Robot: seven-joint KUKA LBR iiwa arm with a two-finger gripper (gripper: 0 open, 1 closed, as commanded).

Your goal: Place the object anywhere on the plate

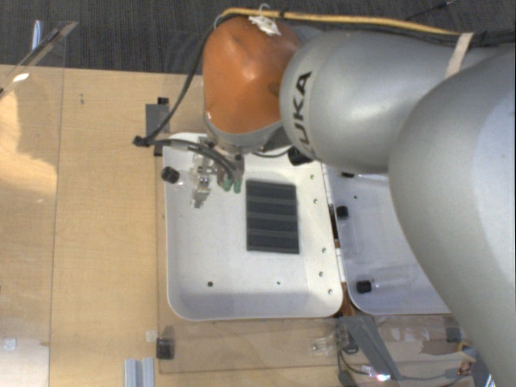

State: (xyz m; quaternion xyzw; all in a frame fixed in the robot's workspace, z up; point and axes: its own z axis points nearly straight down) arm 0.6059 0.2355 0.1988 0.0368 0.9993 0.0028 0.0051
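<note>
Pale wooden counter (97, 216) carries a shallow white bin (210, 297). A dark grey ribbed rectangular slab (272, 216) lies by its right edge, with open floor left and near. The hand (211, 176) hovers at the far-left corner; I cannot tell its width.

Dark grey carpet (97, 6) w/ fine ribbing runs along the far side of the room. Bench (105, 280) top is pale wood, w/ a bright patch of light (20, 147) at its left end. Small black block (164, 347) and a short alu. rail (139, 371) sit nr the front edge.
</note>
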